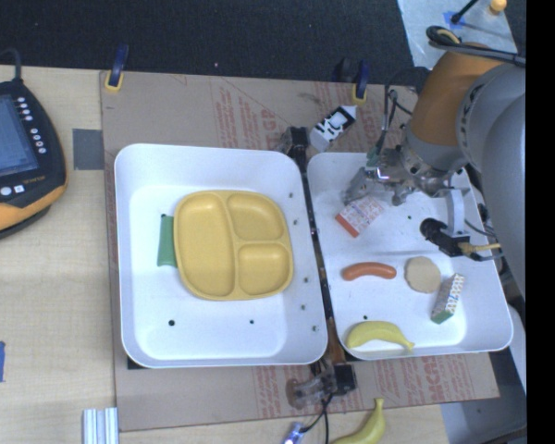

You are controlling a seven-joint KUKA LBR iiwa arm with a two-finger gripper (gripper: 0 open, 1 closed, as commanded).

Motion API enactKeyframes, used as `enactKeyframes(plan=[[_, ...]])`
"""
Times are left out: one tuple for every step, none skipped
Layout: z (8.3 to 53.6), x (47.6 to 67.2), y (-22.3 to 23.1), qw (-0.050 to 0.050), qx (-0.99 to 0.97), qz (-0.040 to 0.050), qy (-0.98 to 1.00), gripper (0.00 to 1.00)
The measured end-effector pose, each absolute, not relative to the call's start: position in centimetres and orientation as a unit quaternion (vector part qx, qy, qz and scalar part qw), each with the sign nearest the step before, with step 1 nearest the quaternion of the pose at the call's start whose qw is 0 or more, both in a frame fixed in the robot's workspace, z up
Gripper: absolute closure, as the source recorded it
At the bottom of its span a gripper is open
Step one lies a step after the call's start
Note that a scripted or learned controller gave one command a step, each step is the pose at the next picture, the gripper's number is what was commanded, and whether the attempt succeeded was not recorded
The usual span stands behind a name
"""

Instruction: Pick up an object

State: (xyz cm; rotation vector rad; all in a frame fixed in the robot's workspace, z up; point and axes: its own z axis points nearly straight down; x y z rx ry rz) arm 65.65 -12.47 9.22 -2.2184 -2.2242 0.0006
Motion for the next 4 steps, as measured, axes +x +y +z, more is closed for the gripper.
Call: enactKeyframes(plan=[[9.2,65.6,-12.2,0.001,-0.706,0.0006,-0.708,0.0],[9.2,65.6,-12.6,0.0,-0.706,0.0003,-0.708,0.0],[9.2,63.7,-11.3,0.002,-0.706,0.0019,-0.708,0.0],[10.2,63.7,-11.5,0.002,-0.706,0.0028,-0.709,1.0]])
